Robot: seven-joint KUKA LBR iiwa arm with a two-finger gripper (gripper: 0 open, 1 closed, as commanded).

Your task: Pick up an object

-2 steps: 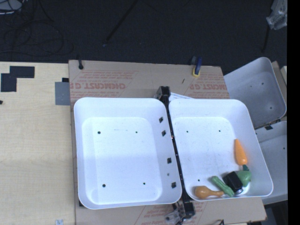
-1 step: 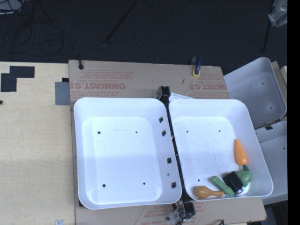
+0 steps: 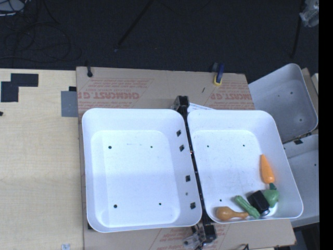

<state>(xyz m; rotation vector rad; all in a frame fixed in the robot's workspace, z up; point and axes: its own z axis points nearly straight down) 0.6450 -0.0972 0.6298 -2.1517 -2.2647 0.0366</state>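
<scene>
Orange gourd (image 3: 231,213) beside black block (image 3: 258,201), right bin (image 3: 229,120).

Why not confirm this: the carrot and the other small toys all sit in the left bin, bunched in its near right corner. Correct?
Not quite. The camera view shows the carrot and the other small toys in the right bin, not the left one. The rest holds: they are bunched in its near right corner.

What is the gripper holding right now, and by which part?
Nothing is seen held. The orange carrot, black block and orange gourd all lie loose in the right bin.
</scene>
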